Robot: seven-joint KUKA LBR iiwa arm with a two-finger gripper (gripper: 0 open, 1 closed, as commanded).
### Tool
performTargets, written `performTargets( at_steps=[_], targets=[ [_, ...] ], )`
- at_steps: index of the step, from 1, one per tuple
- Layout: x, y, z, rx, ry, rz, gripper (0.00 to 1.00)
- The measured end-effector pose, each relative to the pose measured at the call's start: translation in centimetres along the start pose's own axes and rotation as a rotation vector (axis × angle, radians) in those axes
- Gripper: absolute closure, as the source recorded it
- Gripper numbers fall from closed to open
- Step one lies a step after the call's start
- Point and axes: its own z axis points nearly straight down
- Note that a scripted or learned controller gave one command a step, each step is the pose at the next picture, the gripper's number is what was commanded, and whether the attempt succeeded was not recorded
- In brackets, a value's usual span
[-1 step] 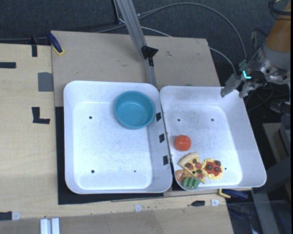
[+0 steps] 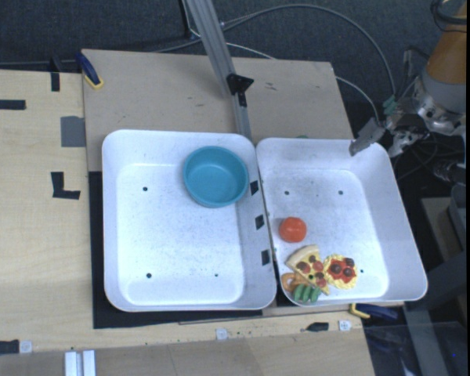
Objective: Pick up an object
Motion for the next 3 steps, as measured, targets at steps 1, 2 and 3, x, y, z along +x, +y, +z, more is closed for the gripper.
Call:
performTargets(
  at_steps=[1, 2, 3],
  targets=[
    [1.0, 0.0, 5.7, 0.005, 0.001, 0.0, 0.0],
    [1.3, -0.1, 10.9, 0.005, 0.001, 0.0, 0.0],
    [1.4, -0.1, 15.7, 0.002, 0.0, 0.0, 0.0]
  ],
)
